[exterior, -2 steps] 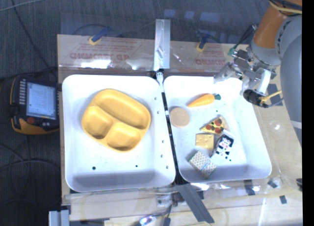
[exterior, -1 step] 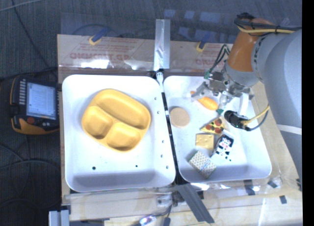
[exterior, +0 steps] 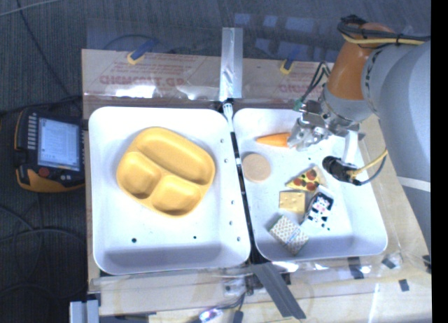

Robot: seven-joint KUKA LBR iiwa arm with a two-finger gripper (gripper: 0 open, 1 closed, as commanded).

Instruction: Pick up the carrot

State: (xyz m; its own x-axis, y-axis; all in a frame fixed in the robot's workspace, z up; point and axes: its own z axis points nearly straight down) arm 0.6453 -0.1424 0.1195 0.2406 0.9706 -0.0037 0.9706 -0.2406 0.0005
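Observation:
The orange carrot (exterior: 272, 139) lies near the back of the right bin (exterior: 364, 206), its thin end pointing left. My gripper (exterior: 302, 138) is down at the carrot's thick right end, touching or almost touching it. The arm's wrist and orange band rise behind it to the upper right. Part of the carrot's right end is hidden by the gripper.
The right bin also holds a round tan cookie (exterior: 256, 167), a pizza slice (exterior: 305, 179), a yellow cheese block (exterior: 292, 200), a black-and-white die-like piece (exterior: 319, 209) and a checkered wedge (exterior: 288, 233). A large yellow divided dish (exterior: 165, 169) sits in the left bin (exterior: 112, 237).

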